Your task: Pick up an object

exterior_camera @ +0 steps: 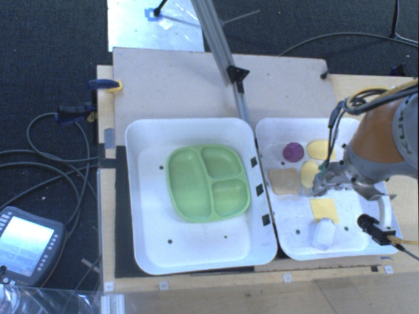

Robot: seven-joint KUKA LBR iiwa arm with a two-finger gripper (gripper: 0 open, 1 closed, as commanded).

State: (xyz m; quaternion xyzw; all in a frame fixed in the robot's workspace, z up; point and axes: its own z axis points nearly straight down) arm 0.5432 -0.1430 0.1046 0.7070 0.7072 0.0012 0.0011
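1. Pincer (319,184) low in the right bin (275,175), at the end of the grey and orange arm (380,142) reaching in from the right; tip pressed in among the small items there.
2. Impossible to tell whether released, clenched or grasping: tip small, dark and blurred, crowded against the items around it.
3. Nothing seen lifted; every item lying on the bin floor.
4. Touching or just beside the tip on its left: a pale yellow oval piece (309,173), partly covered by the pincer.
5. Further left, near: a flat tan slice (283,181), like bread.
6. Up and left: a round purple object (292,152), apart from the tip.
7. Straight above: another yellow rounded piece (318,149), its right part hidden behind the wrist.
8. Just below: a yellow square block (324,209); below that, touching it or nearly so, a white lump (323,235).
9. Well to the left, in the left bin (144,241): a green divided plate (209,182) with three compartments, lying flat.
10. Between the bins: the two raised rims with dark marks along the seam.
11. Up and left, a grey pole (216,31) slanting down across the board to the bins' far edge.
12. Lower right of the pincer: a black fitting (371,227) on the wrist, over the bin's right side.
13. Right rim of the right bin partly hidden under the arm.
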